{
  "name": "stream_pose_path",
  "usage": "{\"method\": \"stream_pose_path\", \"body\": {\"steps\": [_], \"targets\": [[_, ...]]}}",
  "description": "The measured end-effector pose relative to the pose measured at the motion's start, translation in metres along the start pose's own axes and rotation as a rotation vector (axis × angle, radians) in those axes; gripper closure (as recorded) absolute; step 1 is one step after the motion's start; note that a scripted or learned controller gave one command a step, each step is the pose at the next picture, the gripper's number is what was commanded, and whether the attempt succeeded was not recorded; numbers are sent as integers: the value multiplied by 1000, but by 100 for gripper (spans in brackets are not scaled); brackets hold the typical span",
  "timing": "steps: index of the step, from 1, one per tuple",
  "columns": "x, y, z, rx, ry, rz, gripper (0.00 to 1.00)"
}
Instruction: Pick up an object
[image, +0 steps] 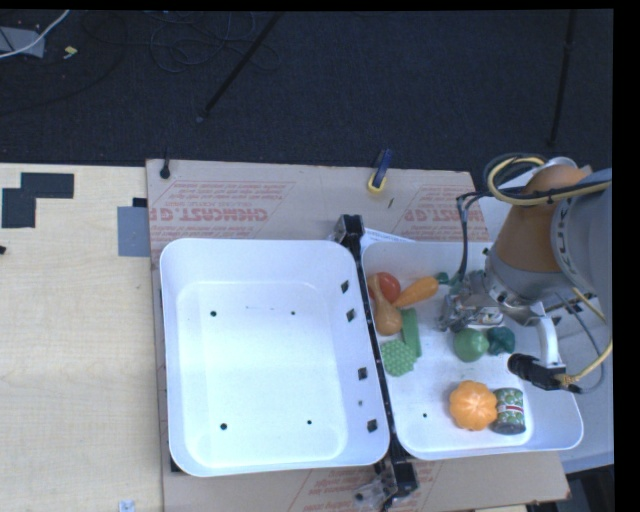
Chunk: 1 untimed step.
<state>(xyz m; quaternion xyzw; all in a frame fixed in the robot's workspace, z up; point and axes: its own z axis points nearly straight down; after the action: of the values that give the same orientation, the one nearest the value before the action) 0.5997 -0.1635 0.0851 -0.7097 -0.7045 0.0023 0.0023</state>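
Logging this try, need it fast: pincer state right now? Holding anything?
Pincer: low in the right bin, just above the green round object; open or closed cannot be told, and no object is visibly gripped.

Left bin (180, 300) open; toys crowd right bin (560, 435).

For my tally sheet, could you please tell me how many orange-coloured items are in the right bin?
2: a carrot-like piece near the bin's upper left, and a round pumpkin-like one near the front. Others may hide under the arm.
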Motion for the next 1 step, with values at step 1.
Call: {"method": "stream_pose_path", "body": {"steps": [1], "targets": [[4,2,-2,-3,1,-6,0]]}}
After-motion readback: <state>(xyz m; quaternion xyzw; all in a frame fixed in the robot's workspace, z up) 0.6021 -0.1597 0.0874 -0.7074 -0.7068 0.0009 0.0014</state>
